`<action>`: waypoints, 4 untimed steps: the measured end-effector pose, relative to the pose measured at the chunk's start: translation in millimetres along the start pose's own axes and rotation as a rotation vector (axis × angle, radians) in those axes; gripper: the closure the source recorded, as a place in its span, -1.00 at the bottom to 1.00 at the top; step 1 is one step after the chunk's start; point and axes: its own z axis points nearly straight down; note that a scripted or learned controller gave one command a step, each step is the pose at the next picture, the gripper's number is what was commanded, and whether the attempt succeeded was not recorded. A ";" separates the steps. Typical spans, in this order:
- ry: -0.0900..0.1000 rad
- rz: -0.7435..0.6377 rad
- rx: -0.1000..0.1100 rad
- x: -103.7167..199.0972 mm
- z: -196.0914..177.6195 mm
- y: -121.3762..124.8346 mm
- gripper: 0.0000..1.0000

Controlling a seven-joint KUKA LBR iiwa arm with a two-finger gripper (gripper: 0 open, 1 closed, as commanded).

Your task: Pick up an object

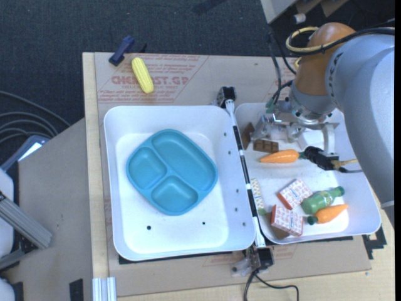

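Observation:
My gripper [283, 123] hangs low over the far end of the right bin [366, 221], under the orange-banded wrist. Just in front of it and to the left lie a brown chocolate bar [264, 146] and a smaller brown piece [249, 132]. An orange carrot [280, 157] lies just nearer than the bar. Nothing shows as held. Toward the bin's near end sit two red-and-white boxes [293, 193] [287, 220], a green bottle [322, 199] and a small carrot [329, 214].
The left bin [125, 231] holds a blue divided plate [172, 171]. On the bench beyond the bins lie a yellow corn cob [142, 75] and a dark blue object [121, 51]. A black-edged divider [241, 162] separates the two bins.

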 end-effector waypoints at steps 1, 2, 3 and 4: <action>-0.003 -0.008 -0.036 -21.5 1.1 -52.8 -1.00; -0.004 -0.010 -0.040 -25.7 0.0 -31.2 -1.00; -0.005 -0.011 -0.048 -25.6 -13.2 -29.5 1.00; -0.005 -0.011 -0.047 -25.5 -12.9 -29.6 -1.00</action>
